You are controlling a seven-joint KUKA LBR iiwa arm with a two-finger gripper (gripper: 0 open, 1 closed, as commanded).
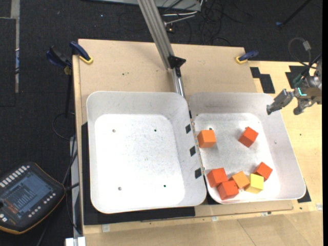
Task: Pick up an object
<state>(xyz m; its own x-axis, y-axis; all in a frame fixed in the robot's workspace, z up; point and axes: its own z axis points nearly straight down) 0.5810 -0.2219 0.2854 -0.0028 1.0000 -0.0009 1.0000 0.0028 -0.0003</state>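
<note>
Bench [133,70]: bare wood, bearing two shallow white bins set side by side, their inner edges touching.
Left bin [102,106]: held no loose items on its speckled floor.
Right bin [287,152]: held all the blocks, seven in number.
Orange block [207,138]: lay by itself near the bin's left wall, toward the far half.
Red block [248,136]: lay right of the orange block, well apart from it, tilted on a corner.
Near cluster: five blocks grouped along the near side of the right bin.
Cluster, left: a red-orange block [217,176] with a red one [228,189] just nearer, the two touching.
Cluster, middle: a lighter orange block [241,179] beside them.
Cluster, right: a yellow block [257,182] touching the lighter orange one, and another red-orange block [264,170] just beyond it.
Gripper [281,102]: stood at the far right corner of the right bin, over its rim, well apart from every block.
Gripper fingers: too small and dark to tell whether they were apart or together; nothing was seen between them.
Clamps: blue and yellow, at the far corners of the bench [82,53].
Handheld control unit [25,196]: lay on the floor at near left.
</note>
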